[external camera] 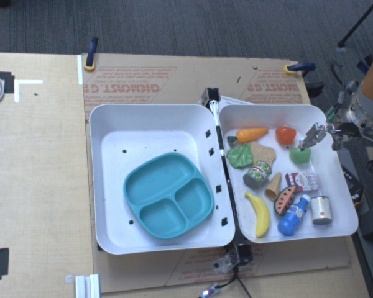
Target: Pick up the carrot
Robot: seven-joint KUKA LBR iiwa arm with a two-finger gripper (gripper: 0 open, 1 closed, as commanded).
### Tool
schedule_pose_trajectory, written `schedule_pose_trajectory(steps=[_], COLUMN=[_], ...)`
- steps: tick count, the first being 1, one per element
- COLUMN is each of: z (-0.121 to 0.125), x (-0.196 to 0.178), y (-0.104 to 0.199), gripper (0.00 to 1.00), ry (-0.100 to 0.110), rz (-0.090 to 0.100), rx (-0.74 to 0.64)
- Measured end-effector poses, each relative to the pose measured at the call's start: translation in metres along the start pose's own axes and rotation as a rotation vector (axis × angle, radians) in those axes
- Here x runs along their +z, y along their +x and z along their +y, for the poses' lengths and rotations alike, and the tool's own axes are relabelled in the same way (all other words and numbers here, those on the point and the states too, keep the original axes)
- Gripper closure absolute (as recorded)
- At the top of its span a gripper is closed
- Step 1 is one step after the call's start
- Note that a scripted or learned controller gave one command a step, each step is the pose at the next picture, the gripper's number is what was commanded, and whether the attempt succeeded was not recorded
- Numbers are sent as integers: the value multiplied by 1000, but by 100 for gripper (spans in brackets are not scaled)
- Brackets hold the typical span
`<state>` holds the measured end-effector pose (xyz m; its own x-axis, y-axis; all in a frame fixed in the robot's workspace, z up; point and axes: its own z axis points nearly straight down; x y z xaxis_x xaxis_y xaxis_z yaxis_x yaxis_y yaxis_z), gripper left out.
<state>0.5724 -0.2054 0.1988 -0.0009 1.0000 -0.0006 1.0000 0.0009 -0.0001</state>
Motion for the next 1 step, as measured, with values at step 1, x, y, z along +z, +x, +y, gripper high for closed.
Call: schedule_pose_trajectory(steps=[1], z=[87], x=[-30], y=[0], gripper=[0], ry=[0], rz=[-1], rx=[-3])
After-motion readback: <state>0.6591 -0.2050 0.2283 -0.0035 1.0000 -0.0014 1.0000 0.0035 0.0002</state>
